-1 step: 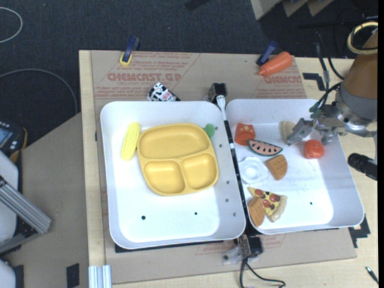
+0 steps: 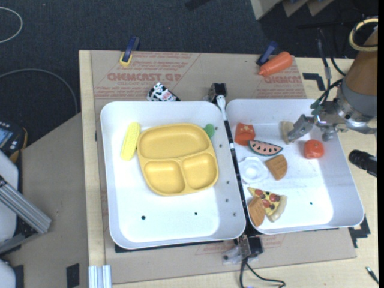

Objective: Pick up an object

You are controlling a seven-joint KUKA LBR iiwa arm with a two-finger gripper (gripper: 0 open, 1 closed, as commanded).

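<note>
Dark carpet lay around the counter (image 2: 180, 71), a pale board printed with red lettering that carried both bins. At its far edge sat a blue and yellow clip (image 2: 128, 51), a small black and white cow toy (image 2: 162, 93) and, further right, an orange carrot toy (image 2: 276, 64).

Inside the left bin (image 2: 162, 227) a toy corn cob (image 2: 129, 141) lay just beside a yellow divided plate (image 2: 177, 158), with a small green piece (image 2: 209, 129) showing at the plate's far right corner.

Across the divide, the right bin (image 2: 318, 218) held a red block (image 2: 244, 133), a watermelon slice (image 2: 264, 147), a white ring-shaped piece (image 2: 252, 170), a brown bread-like piece (image 2: 276, 166) and a pizza slice (image 2: 266, 203) near the front rim. A red tomato-like toy (image 2: 313, 149) lay further right, apart from the rest.

Over that bin's far right part hung the end effector (image 2: 309, 126), its fingers spread, one reaching left and one toward the tomato. Nothing sat between them, so it held nothing. The tomato lay just beside and slightly in front of the fingertips.

By my reading, the arm was at the approach step, not yet grasping. The next move would call for centring the spread fingers over one piece, probably the tomato, lowering to the bin floor and closing squarely, since a rounded toy could slip out sideways.
</note>
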